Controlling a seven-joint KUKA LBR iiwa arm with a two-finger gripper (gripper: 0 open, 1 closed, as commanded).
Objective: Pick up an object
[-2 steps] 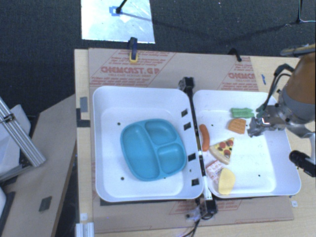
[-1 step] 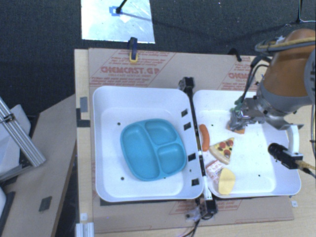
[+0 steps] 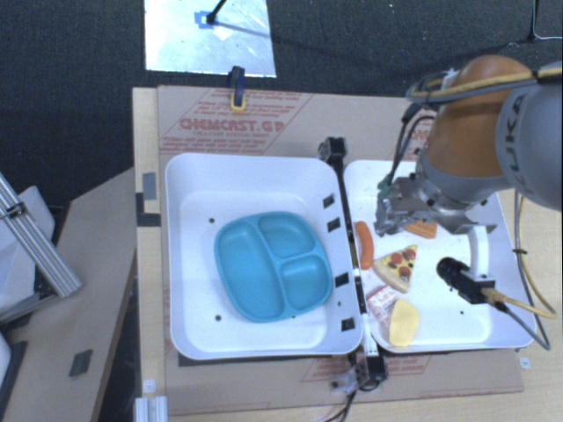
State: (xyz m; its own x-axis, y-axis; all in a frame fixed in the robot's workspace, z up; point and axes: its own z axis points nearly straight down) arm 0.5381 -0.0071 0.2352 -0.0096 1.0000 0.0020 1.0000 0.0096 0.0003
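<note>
Low over the right bin [image 3: 444, 319], near its back left part: the claw [image 3: 392, 220]. Cannot tell whether wide or narrow. Just beside the claw, maybe touching: an orange piece [image 3: 422, 229]. Close to the wall between the bins: a red sausage [image 3: 364, 243]. Right next to the sausage: a pizza slice [image 3: 398, 266]. Nearer the front: a yellow piece [image 3: 405, 322] and a small packet [image 3: 380, 299]. In the left bin [image 3: 198, 192]: a blue plate [image 3: 268, 266] with three parts.
</note>
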